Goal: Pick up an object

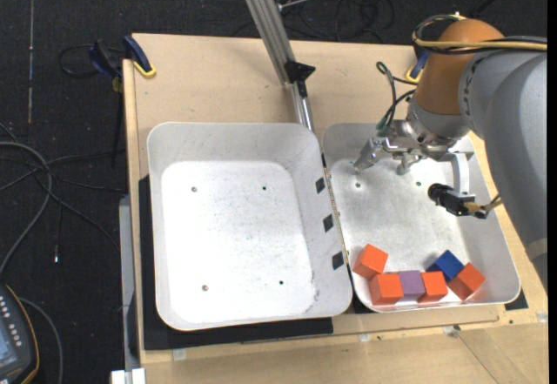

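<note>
My gripper [381, 158] hangs over the far half of the right bin [409, 217], its two fingers spread wide with nothing between them.

Every candidate object lies at the opposite, near end of that bin, well apart from my gripper. A row packed against the near wall holds an orange block [386, 287], a purple block [410, 285] and a second orange block [433, 285]. Just behind that row sit a tilted orange block [372, 259] toward the left bin [231, 221], a blue block [448, 264], and an orange block [467, 280] in the bin's corner.

Probable failure causes, as I judge them:
- Crowding. The blocks in the row touch one another, so a finger descending there may land on a neighbour instead of entering a gap.
- Wall proximity. A finger could strike the near rim before closing.
- Tilt. The tilted orange block offers skewed faces and may twist out of a closing grip.
- Double capture. A wide opening could trap two blocks and drop both.
</note>
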Controlling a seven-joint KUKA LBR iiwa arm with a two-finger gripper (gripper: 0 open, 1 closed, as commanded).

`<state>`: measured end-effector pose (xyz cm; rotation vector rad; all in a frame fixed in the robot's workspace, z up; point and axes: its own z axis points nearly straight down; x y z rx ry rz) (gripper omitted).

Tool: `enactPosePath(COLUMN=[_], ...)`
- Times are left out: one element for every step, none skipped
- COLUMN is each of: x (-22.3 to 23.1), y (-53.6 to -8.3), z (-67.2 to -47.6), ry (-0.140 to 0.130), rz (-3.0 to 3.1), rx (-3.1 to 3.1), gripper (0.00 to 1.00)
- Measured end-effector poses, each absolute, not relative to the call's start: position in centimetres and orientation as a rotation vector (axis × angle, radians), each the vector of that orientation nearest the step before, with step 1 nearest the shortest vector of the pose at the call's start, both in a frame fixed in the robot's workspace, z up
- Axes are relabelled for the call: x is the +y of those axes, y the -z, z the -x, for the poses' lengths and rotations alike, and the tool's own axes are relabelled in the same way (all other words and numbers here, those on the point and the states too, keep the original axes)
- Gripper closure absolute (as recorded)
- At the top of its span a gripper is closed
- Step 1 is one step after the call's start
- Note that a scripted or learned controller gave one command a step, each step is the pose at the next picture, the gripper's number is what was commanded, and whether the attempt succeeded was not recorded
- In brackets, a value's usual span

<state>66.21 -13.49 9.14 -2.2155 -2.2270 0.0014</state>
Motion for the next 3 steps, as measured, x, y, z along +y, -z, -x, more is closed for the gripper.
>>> enactPosePath(x=[-18.7,-18.0,-18.0], y=[-9.6,-11.3,-12.3], z=[-65.9,-66.6,-66.6], ry=[-0.001,0.003,0.003], rz=[2.229,2.222,2.221], rx=[-2.219,-2.226,-2.230], gripper=[0.00,0.00,1.00])
